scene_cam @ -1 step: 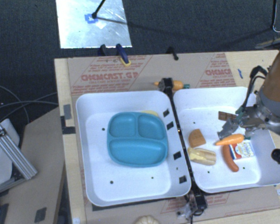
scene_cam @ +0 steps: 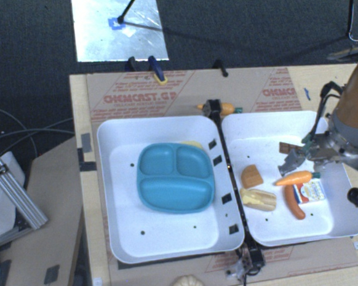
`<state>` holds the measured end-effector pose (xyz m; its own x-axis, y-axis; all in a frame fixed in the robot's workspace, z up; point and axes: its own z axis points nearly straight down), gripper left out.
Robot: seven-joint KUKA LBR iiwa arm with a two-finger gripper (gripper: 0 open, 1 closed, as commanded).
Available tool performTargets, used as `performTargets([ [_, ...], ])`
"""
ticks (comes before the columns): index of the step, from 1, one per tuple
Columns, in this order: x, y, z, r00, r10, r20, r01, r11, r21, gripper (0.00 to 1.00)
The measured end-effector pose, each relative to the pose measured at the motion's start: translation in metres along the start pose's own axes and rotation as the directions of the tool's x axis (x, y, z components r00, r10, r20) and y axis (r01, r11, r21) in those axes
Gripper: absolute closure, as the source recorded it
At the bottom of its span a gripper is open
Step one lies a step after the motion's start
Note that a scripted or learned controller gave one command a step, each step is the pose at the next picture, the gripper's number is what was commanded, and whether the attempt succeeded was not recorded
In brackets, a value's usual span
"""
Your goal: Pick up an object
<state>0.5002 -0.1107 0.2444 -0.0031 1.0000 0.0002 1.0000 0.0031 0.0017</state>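
Metal-grey fingers [scene_cam: 293, 160] of the gripper [scene_cam: 294, 161] hang over the right bin [scene_cam: 279, 236], and from where I stand I cannot tell whether they are spread or closed; nothing visibly sits between them. Just below them lies one carrot [scene_cam: 293, 178], orange, smooth and tapered, close enough that touching or not is unclear. Beside it I count four more pieces: one red sausage [scene_cam: 294, 202], glossy and slightly curved; one small white packet [scene_cam: 312, 191] with red and blue print, flat and rectangular; one pale bun [scene_cam: 259, 199], oblong and soft-looking; one tan bread piece [scene_cam: 251, 176], rounded and matte. One small brown block [scene_cam: 287, 147] rests near the fingers on the far side.

Two shallow white bins sit side by side, smooth plastic with rounded corners. Left bin [scene_cam: 131, 235] holds one blue plate [scene_cam: 174, 176], glossy, divided into three compartments. Printed brown cardboard [scene_cam: 138, 93] lies under both bins. The grey arm [scene_cam: 350, 126] reaches in from the right.
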Motion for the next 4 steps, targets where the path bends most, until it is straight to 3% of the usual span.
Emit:
performTargets([
  [2,-0.006,-0.008,0.118,1.0,0.003,-0.001,-0.003,1.0,0.007,0.0],
  [3,-0.009,-0.004,0.155,1.0,0.005,0.005,-0.005,1.0,-0.01,0.0],
  [4,-0.005,0.0,0.142,1.0,0.001,-0.001,-0.001,1.0,-0.017,1.0],
])
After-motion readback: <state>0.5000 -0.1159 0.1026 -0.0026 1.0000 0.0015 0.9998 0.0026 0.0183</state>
